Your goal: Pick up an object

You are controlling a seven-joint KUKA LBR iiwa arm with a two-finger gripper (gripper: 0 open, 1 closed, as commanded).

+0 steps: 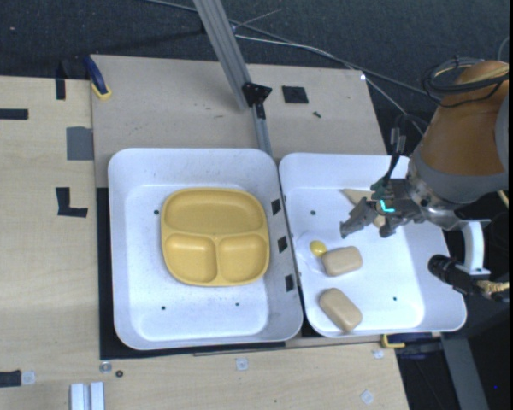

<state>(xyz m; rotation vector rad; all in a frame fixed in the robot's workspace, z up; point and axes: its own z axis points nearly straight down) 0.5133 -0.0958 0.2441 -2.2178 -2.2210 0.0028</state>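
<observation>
Wooden desk (34, 254), two white bins. End effector (369, 220) hovers in right bin (410, 306), fingers spread, pinching nothing; tan blocks (341, 260) lie just below-left, likely targets.

From my seat, the arm (466, 135) runs off the picture's right edge and covers the right bin's (410, 314) far right corner. Just left of the gripper (372, 220), a tan scrap (356, 197) is partly hidden; I can't identify it.
</observation>
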